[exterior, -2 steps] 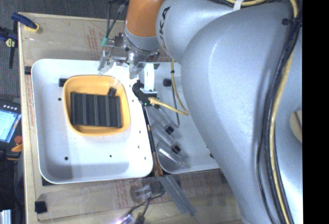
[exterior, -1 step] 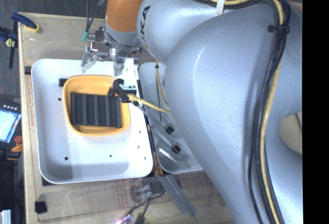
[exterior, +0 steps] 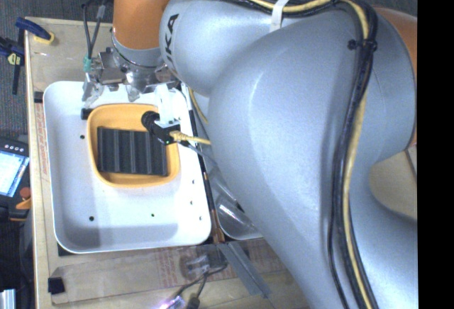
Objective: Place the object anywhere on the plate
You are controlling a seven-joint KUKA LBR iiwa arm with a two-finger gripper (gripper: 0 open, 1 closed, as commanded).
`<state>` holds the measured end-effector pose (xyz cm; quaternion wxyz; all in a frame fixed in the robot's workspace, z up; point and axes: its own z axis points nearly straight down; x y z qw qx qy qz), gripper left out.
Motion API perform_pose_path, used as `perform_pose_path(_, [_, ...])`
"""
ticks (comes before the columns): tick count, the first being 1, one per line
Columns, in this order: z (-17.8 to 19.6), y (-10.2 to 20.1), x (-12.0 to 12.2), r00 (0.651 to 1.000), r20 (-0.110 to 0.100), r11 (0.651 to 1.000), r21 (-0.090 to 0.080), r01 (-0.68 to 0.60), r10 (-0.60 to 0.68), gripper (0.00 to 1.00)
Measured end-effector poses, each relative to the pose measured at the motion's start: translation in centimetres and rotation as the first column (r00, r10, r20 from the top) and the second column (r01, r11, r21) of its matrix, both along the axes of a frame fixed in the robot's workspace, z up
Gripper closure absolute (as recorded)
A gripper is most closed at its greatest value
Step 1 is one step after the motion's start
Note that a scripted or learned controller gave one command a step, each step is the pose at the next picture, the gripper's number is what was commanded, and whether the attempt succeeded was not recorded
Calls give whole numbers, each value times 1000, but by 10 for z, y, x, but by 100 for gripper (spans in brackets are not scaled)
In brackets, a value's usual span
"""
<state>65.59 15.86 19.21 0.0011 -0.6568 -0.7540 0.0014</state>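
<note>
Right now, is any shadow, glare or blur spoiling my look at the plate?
Camera view: the plate is sharp and evenly lit, no glare; soft shadow greys the left bin along its near floor; the arm, close to the lens, blocks the right half.

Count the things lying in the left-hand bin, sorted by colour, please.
Yellow: 1 (plate)
Black: 1 (ribbed block, lying on the plate)
Total: 2
</note>
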Motion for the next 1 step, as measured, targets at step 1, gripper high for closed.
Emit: perform_pose_path(1, [2, 38, 0, 997, 3, 997, 0, 81, -81, 0])
